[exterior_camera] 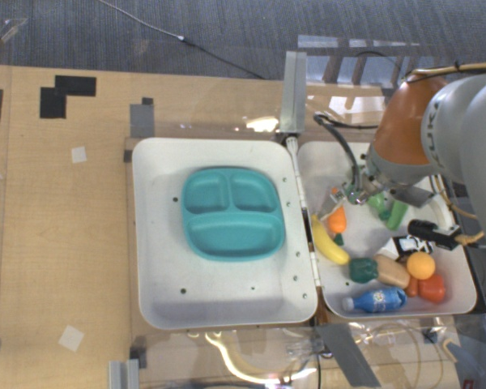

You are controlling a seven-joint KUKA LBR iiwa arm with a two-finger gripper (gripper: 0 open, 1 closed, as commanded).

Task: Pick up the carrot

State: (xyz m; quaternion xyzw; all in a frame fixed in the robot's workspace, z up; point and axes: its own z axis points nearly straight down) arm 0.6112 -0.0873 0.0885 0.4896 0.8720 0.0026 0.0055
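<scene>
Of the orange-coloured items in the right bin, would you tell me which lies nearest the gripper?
The carrot, just below the gripper by the banana. The orange ball and the red-orange piece sit near the bin's right corner.

No text, label, brand, number or sign can be read anywhere.

hand (355,194): mostly hidden under the arm (437,128), finger state unreadable | arm: cut off at right edge | green object (391,211) just right of hand: partly covered, identity unclear | right bin (470,298): upper part behind arm
</scene>
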